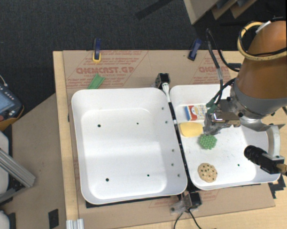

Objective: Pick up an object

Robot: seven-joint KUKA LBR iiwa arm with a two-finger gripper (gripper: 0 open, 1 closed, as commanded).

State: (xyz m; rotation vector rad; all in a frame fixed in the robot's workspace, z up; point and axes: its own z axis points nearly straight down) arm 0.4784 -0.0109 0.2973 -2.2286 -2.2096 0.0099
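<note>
The right bin (pixel 230 176) holds several small things: a green knobbly ball (pixel 208 142), a yellow block (pixel 190 129), a white carton with red and blue print (pixel 195 112) and a round cookie (pixel 207 172). My gripper (pixel 211 128) hangs low over the right bin, just above the green ball and right beside the yellow block. Nothing shows between its fingers. The wrist and arm above it cover the bin's right-hand back part.
The left bin (pixel 87 109) stands beside the right one, their rims meeting at a black clamp strip (pixel 174 129). A green strip (pixel 96 82) lies on the cardboard behind the left bin. Blue clips (pixel 97 44) hold the board's back edge.
</note>
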